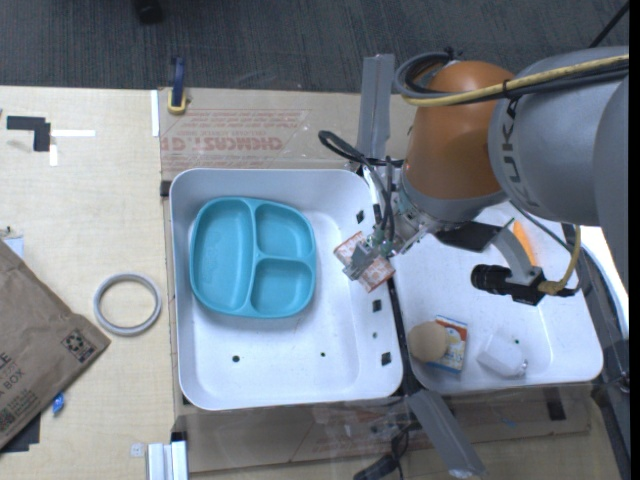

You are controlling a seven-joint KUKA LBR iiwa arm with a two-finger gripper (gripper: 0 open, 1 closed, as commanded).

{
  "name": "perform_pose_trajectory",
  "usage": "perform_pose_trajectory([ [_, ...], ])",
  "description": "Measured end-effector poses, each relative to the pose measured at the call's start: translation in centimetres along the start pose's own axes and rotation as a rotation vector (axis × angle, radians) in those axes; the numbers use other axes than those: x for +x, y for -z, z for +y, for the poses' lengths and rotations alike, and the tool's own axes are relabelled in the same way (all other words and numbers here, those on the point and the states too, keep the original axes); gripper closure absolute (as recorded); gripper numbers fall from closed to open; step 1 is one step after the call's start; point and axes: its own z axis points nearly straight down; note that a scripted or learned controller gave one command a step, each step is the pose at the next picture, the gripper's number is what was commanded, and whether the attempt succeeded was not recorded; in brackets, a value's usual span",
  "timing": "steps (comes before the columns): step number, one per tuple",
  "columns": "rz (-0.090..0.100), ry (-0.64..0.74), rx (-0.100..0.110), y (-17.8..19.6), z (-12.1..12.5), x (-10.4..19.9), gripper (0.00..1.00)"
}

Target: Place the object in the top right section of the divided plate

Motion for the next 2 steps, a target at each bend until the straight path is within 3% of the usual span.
perform_pose_trajectory([
  [1,0.001,0.187,0.001,-4.5,1.6,4.1,1.00],
  [2,-0.007,-0.016,-0.018,-8.5,3.1,3.8,1.00],
])
